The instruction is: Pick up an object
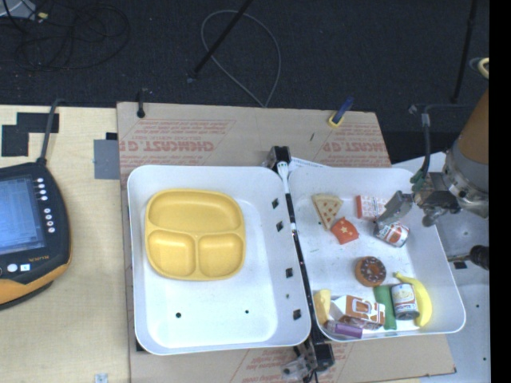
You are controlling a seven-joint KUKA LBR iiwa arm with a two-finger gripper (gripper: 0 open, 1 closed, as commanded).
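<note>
My gripper hangs over the right side of the right bin, open, with nothing between its fingers. Its left finger points down toward a small silver and red can lying just below it. Left of the gripper lie a red and white packet, a tan wedge and a red block. Nearer the front are a brown donut, a banana, an upright can, a green stick and a printed box.
The left bin holds a yellow divided tray. A ridge with black clips separates the bins. A teach pendant lies at the far left of the bench. Cables trail over the dark floor behind.
</note>
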